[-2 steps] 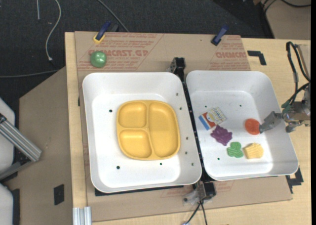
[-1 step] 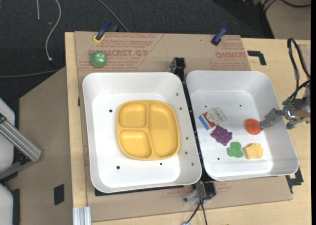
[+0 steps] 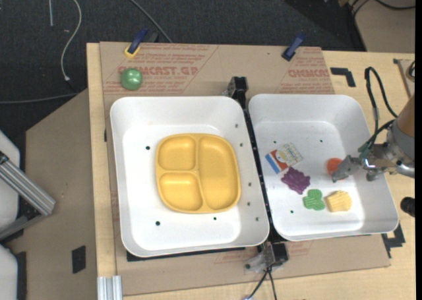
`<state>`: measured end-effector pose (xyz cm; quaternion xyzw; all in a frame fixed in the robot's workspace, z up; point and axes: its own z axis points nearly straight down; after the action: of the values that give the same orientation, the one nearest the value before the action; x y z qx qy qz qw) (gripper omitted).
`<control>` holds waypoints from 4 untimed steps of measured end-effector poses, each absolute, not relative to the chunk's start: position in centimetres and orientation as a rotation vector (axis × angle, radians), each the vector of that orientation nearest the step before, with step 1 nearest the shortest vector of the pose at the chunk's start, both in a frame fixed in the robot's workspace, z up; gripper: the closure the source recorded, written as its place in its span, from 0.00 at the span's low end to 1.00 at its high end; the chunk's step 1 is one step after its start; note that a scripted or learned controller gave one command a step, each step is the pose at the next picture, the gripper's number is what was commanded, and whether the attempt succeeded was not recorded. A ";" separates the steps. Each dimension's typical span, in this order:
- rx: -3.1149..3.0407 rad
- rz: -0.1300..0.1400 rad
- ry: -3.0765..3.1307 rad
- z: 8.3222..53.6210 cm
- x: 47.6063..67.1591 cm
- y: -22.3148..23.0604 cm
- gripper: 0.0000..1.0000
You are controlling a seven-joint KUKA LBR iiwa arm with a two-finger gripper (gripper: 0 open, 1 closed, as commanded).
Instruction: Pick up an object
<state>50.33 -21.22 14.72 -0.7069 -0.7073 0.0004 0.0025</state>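
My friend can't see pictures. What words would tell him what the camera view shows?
A robot gripper reaches into the right white bin beside an orange-red object, near a purple piece, a green piece, a yellow piece and a small card. The left bin holds a yellow divided plate.

1. At the right edge of the frame, the arm (image 3: 403, 135) shows a rounded grey body.
2. The gripper (image 3: 347, 168) is dull grey metal with dark fingers.
3. A thin black cable (image 3: 373, 104) loops above the wrist.
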 end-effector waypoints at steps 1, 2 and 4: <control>-2.217 0.002 -2.216 10.3 49.8 -21.4 0.00; -2.218 0.001 -2.217 8.4 49.7 -21.3 0.00; -2.224 -0.003 -2.225 13.8 49.8 -21.4 1.00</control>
<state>49.76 -21.39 13.85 -0.7070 -0.7073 -0.0011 -0.0023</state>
